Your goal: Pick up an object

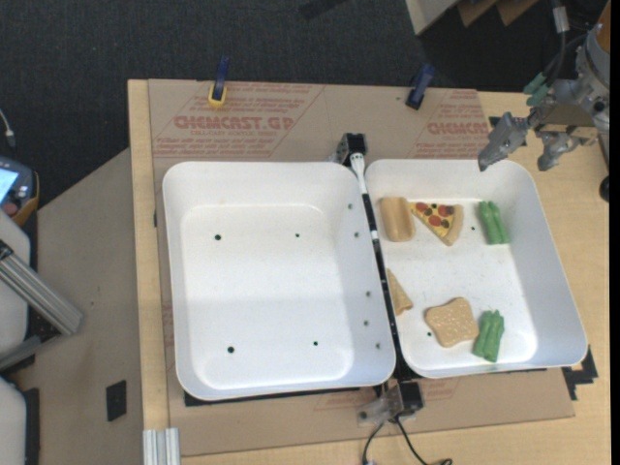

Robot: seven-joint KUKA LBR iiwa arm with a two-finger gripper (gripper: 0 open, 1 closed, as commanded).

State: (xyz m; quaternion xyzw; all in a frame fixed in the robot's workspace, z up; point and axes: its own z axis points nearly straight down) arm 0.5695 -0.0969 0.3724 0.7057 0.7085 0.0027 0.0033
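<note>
The jaws [523,146] hang above the far right corner of the right bin [557,269], over its rim and the cardboard sheet [291,114] beneath. The two grey fingers [497,143] are spread apart with nothing between them.

Right bin contents, all lying flat on its floor:
- A bread roll [394,218] near the far left side, close to the divider between the bins.
- A pizza slice [438,219] just beside the roll, to its right.
- A green vegetable piece [493,222] further right, apart from the pizza slice.
- A tan wedge [397,294] against the left wall, partly hidden by the divider.
- A toast slice [451,322] near the front.
- A second green piece [488,335] touching the toast's right edge.

The left bin [194,289] sits alongside. Both bins rest on the cardboard sheet, which is clamped to the desk [97,289] at its far edge by a yellow-and-blue clamp [219,83] and a blue clamp [420,85].
</note>
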